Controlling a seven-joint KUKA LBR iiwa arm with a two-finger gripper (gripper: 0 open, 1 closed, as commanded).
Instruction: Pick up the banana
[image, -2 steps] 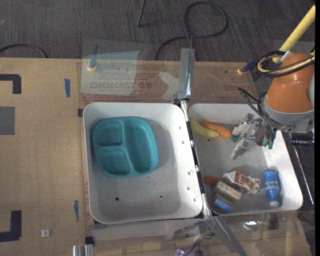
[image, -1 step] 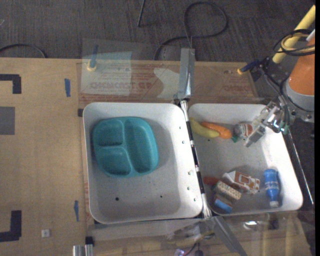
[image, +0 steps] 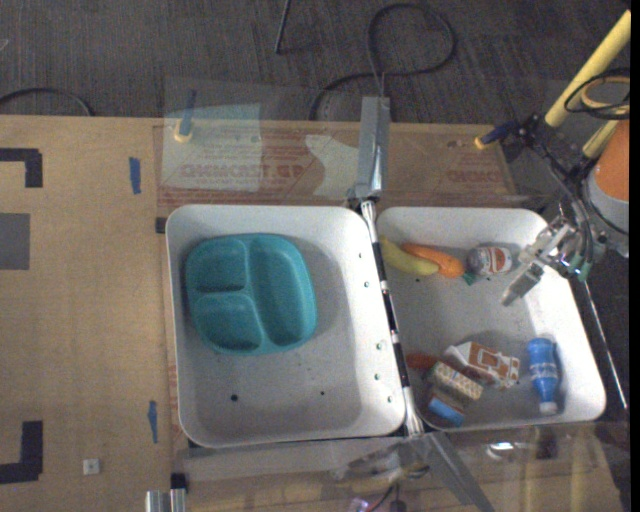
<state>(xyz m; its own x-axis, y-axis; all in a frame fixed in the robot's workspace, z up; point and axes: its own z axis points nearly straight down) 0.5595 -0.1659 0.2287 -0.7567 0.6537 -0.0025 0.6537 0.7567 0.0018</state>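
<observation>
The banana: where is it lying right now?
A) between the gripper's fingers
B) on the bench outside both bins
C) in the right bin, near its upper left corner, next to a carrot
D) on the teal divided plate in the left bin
C: the banana lies on the floor of the right bin near its upper left corner, beside the carrot, while the gripper is further right.

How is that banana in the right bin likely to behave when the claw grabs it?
The banana looks smooth and curved, so it may slip or pivot. It lies against the carrot, which would likely get nudged. It seems small, probably light.
</observation>
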